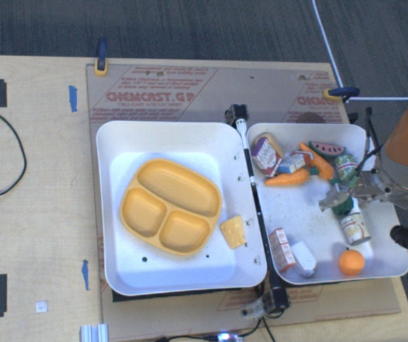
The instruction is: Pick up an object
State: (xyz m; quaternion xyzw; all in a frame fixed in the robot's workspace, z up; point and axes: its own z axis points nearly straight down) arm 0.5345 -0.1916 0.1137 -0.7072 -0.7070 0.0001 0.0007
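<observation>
Jaws (pixel 341 197) over right bin (pixel 311 219), above green can (pixel 344 168); orange (pixel 352 262) nearby

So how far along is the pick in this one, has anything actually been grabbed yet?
Done: the arm has reached into the right bin, and the gripper sits low among the toys near the green item and the small bottle. In hand: nothing visibly lifted, and a grasp can't be confirmed from this angle. Left: securing an object and raising it. The orange and carrot lie untouched.

Dark grey carpet floor (pixel 190 13), light wood bench (pixel 40 226), brown board (pixel 190 91) w/ red print, clamps
</observation>
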